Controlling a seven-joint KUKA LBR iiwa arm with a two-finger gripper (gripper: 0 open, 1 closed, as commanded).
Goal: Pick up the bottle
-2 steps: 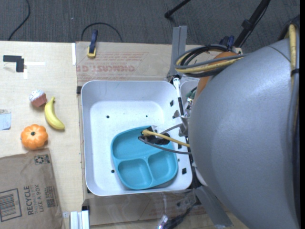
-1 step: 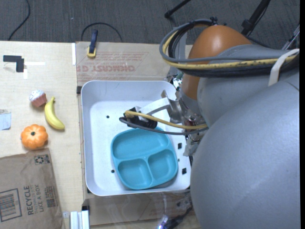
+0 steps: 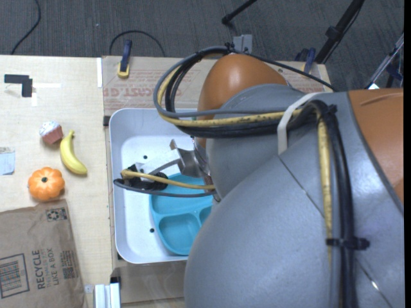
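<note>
Cannot place the bottle: probably hidden beneath the bulky grey arm [image 3: 289, 223] over the shallow white bin [image 3: 119, 172]. Seems the reach-in step, with the end effector [image 3: 187, 161] low inside the white bin, near a blue plastic divided tray [image 3: 176, 230]; cannot tell whether clenched or released. Calls next for finding the bottle and closing on it clear of that tray. Left of the white bin, well apart on the pale surface [image 3: 51, 95]: yellow banana [image 3: 72, 154], small orange pumpkin [image 3: 46, 185], brown paper bag [image 3: 32, 255].

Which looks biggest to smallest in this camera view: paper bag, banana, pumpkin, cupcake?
1. Paper bag.
2. Pumpkin and banana, too alike to rank: banana longer, pumpkin rounder.
3. Cupcake.
</note>
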